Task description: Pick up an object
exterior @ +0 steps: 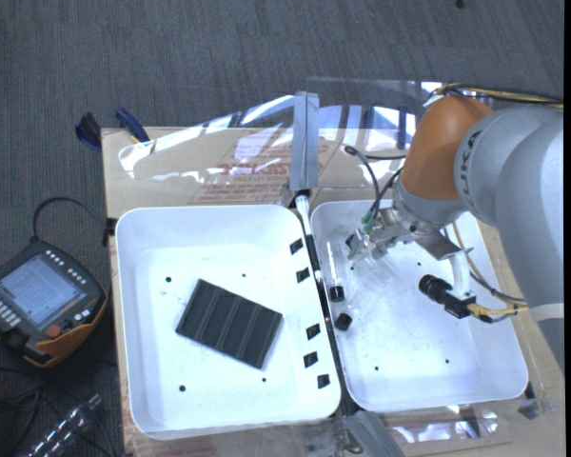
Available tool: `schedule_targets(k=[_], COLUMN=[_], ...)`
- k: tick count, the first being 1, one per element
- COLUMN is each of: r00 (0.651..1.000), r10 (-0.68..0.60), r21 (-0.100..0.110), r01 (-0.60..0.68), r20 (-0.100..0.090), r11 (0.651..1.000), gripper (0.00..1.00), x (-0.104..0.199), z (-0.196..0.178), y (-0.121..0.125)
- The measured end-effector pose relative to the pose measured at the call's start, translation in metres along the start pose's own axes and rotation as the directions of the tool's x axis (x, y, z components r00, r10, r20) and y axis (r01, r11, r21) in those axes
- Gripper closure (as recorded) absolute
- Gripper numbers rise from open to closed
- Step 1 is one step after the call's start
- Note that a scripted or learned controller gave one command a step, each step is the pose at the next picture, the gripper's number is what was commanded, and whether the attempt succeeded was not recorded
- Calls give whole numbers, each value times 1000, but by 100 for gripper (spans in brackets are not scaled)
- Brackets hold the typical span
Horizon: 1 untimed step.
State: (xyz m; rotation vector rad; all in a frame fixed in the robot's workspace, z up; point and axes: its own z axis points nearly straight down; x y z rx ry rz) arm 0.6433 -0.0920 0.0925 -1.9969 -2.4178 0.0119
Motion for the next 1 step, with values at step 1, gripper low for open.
schedule_targets(k=[1], r00=[1000], r10=[26], r21=[-4], r01=[-26], r20=[-2], r11=[1000], gripper=[100], x=[28], z=[-126], y=[6])
